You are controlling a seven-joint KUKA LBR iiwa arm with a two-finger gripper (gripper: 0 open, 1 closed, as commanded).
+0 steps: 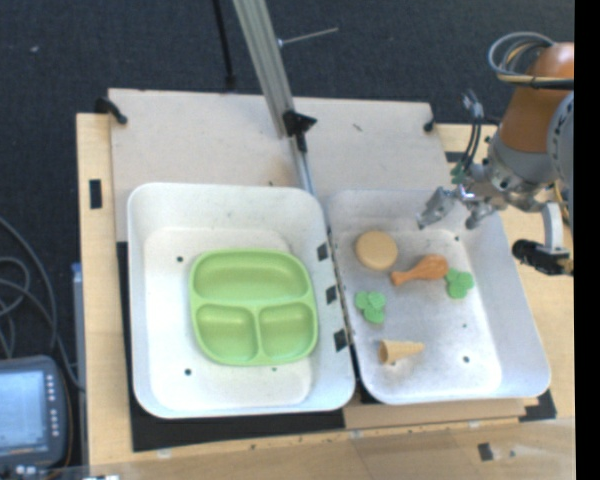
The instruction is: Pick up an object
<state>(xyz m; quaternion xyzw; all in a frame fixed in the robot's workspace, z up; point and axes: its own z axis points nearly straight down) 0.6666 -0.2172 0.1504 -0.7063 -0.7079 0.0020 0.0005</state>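
Orange-brown toy drumstick [421, 271] lay in the right bin [510, 368], roughly mid-bin, tan round bun [376, 250] just beside it on the left, green toy piece [459, 284] touching or nearly touching its fat end. Looked like light, rigid plastic, probably a bit slick; best taken across the thicker end, since the thin handle could slip out. Another green piece [370, 306] and small cone [400, 350] sat lower in the same bin, apart from each other. Gripper [458, 208] hovered over the bin's upper right part, above and right of the drumstick, fingers spread apart with nothing between them. Left bin [150, 208] carried a green divided tray [252, 305]. Both bins rested on the wooden surface [210, 128].
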